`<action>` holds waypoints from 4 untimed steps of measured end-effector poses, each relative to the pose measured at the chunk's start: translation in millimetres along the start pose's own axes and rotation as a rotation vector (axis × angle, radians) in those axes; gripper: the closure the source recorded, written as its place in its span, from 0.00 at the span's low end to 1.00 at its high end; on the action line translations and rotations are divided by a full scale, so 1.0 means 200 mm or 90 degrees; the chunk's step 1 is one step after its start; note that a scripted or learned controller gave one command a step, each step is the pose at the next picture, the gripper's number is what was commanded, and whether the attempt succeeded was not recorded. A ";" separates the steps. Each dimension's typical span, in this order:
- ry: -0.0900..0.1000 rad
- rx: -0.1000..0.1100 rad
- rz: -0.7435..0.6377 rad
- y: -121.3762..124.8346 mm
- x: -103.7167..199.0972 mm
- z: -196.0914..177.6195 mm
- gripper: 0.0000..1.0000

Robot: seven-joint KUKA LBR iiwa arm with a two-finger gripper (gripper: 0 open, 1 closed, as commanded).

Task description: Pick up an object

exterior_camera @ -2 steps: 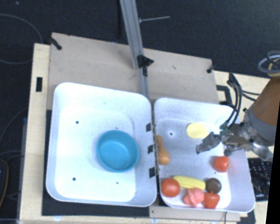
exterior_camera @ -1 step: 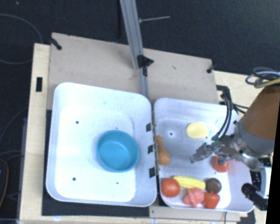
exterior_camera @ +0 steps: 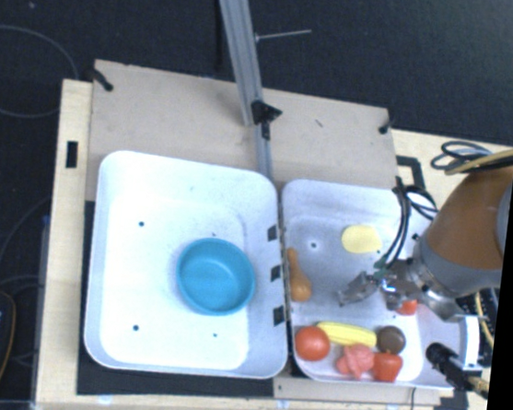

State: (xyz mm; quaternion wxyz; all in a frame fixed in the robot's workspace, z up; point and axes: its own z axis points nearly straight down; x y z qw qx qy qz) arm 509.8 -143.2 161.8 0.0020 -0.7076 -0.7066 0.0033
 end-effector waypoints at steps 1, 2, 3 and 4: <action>0.001 0.001 -0.001 -0.05 0.00 0.26 0.00; 0.003 -0.009 0.005 -0.03 0.01 0.17 1.00; 0.002 -0.010 -0.004 0.03 0.01 -0.08 1.00; 0.001 -0.010 -0.004 -0.01 -0.02 -0.36 1.00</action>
